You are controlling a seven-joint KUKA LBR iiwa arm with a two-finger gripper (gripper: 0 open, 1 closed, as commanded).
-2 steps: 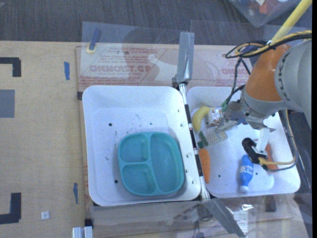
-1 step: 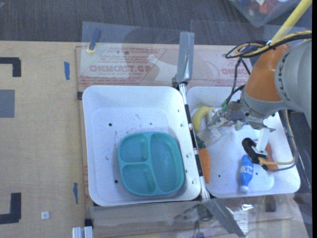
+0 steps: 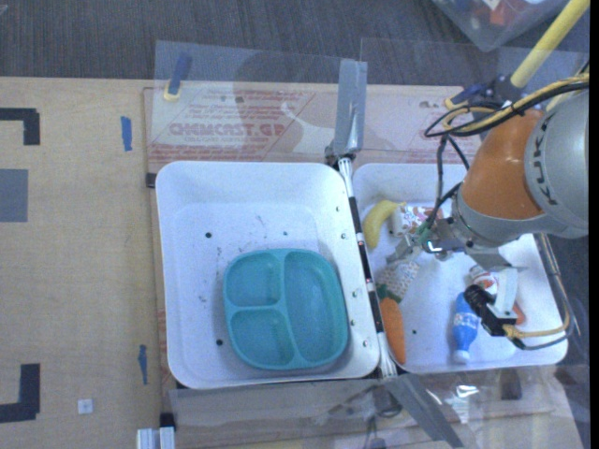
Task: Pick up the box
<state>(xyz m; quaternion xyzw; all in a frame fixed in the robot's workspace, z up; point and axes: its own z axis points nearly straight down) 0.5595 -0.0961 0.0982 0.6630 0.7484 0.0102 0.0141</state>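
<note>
**Hovering low in the right bin, with the likely box at the gripper's eleven o'clock**

The arm (image 3: 510, 176) reaches into the right bin (image 3: 487, 365), and the gripper (image 3: 429, 243) sits low near the bin's middle. Cables and the wrist clutter that spot, so I cannot tell whether it is open, closed or gripping anything.

The thing that reads most like the box (image 3: 412, 219) is a small carton with a busy red-and-white print, lying in the upper-left part of this bin. From the gripper it is very close, at about eleven o'clock, and may be touching it. Its outline is too small and too covered to give a long axis. I judge that the coming move is a short shift up and to the left, then a straight descent.

A yellow banana (image 3: 379, 221), smooth and curved, lies just beside the box at its nine o'clock and could be nudged. At the gripper's seven o'clock is a pale netted lump (image 3: 402, 274), soft-looking. Beyond that, an orange carrot (image 3: 393, 330) runs along the left wall. A glossy blue tube (image 3: 463, 325) stands at five o'clock. A white piece edged in red (image 3: 503, 288) at four o'clock could also be boxy, though I cannot tell.

The left bin (image 3: 187, 204) holds a teal divided plastic tray (image 3: 285, 309), smooth with rounded corners.
</note>
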